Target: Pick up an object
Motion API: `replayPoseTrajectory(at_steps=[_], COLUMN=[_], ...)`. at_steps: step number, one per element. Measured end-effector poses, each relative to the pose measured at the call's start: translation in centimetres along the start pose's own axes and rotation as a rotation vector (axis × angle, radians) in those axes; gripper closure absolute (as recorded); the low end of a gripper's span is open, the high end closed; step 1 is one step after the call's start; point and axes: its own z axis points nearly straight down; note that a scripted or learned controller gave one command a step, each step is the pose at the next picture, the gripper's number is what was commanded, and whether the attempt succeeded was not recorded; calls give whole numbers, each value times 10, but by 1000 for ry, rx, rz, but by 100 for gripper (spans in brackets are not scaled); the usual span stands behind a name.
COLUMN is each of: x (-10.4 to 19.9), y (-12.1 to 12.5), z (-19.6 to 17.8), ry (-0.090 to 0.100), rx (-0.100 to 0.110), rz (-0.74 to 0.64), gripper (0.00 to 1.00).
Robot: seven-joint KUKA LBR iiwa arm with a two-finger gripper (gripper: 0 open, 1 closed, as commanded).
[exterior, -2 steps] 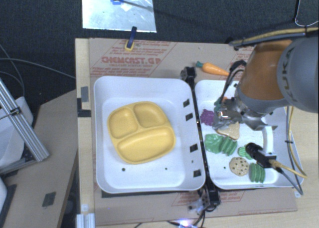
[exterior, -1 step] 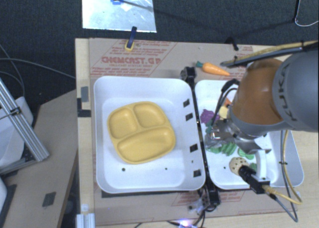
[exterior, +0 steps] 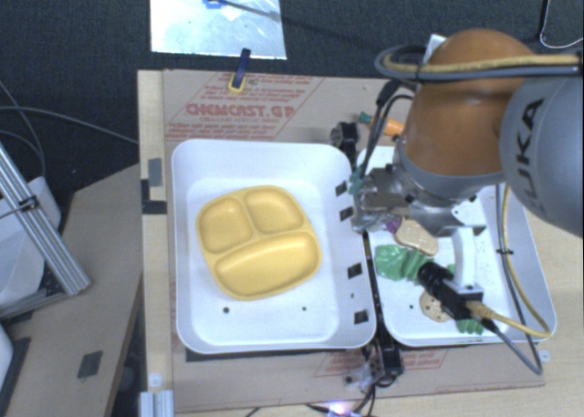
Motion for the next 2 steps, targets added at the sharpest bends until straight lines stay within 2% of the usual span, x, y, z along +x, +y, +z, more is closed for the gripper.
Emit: replayPoseTrajectory(at_steps=[1,2], x=[73,84], y=[23,13], z=[68,-127], ry=[-3,3], rx=[16,-5], rz=[3,6], gripper=[100,100])
